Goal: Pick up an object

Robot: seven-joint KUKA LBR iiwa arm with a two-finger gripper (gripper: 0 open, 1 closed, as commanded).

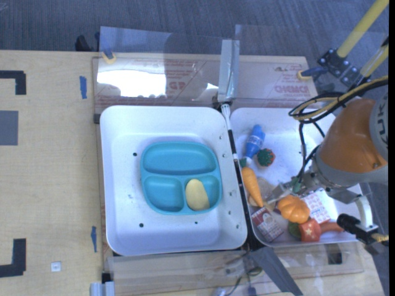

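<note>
1. Blue carpet lies behind my bench; two white bins (117,165) sit side by side.
2. My gripper (295,189) hovers over the right bin; its state I cannot tell.
3. Nearest it is the orange pepper (293,209): likely light, stiff, slippery, so I'd take hold across its middle.
4. Red print on the rear panel (290,79) is unreadable.

A robot arm (355,143) reaches into the right bin (281,125) above a toy carrot (251,187), while a yellow lemon (197,195) sits in the left bin's blue tray (173,162).
</note>
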